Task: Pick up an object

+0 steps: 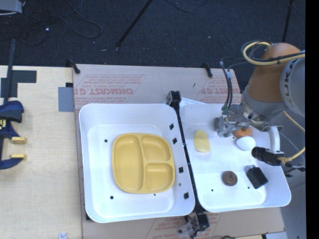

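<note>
Arm: the gripper [230, 126] is seen low over the upper right part of the right bin [279, 200], reaching in from the right.
Jaws: whether they are spread or pressed together cannot be told; nothing is seen held.
Nearest things: an orange object [243, 132] lies just beside the gripper, with a white egg [245, 143] touching or almost touching it.
Other candidates: a pale yellow piece [201, 141], a brown disc [229, 178] and a black block [256, 177] are spread across the same bin.
Left bin [94, 128]: a yellow divided plate [143, 163] is held.
Advice: one object should be centred under the gripper before closing; the crowded egg is likely to roll, so the isolated yellow piece may be favoured.
</note>
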